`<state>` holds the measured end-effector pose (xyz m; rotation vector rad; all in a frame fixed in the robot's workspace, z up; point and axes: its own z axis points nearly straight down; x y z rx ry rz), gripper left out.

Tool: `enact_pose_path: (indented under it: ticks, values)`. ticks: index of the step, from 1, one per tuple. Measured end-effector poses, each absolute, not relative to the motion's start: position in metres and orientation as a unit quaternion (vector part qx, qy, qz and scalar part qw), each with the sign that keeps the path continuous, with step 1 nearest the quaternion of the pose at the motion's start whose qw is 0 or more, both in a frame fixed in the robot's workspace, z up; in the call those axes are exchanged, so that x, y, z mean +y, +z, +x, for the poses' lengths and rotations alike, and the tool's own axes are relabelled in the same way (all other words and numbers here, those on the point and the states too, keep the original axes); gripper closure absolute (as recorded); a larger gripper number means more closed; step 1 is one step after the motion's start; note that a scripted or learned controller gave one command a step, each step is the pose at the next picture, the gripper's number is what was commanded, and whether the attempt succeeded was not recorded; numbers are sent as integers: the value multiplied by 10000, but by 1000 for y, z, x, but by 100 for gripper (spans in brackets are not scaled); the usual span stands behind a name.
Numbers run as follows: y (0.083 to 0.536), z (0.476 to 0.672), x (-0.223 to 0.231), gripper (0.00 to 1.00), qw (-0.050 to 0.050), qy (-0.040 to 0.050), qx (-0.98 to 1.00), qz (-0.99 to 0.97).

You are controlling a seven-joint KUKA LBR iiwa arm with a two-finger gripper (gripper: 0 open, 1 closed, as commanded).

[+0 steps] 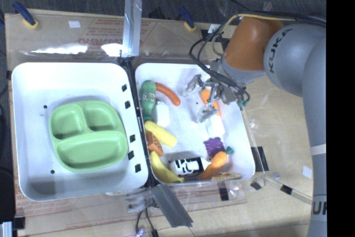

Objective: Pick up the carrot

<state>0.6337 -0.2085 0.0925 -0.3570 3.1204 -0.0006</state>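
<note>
Here, in the right bin [239, 119]: the tool [204, 98] hangs over the upper middle, fingers spread, with an orange piece [206, 95] between them, though whether it is gripped I cannot tell. A carrot [217, 162] lies near the front right corner beside a purple item [213, 146], with corn [160, 132], a banana [162, 170] and a sausage [168, 94] along the left; the left bin [33, 86] holds a green divided tray [87, 135].

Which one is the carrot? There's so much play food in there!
Look in the right white bin, the one crowded with toys, not the one holding the green tray. Go to its near right corner, just below the purple toy. The carrot is the orange cone with a green tip; the orange thing at the far side is a sausage with rounded ends.
</note>
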Motion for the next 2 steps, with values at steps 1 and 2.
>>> enact_pose_path:
  ticks: [1, 2]
  values:
    - [104, 636, -207, 100, 22, -6, 9933, -1158]
    - [104, 636, -207, 0, 19, -5, 9933, -1158]
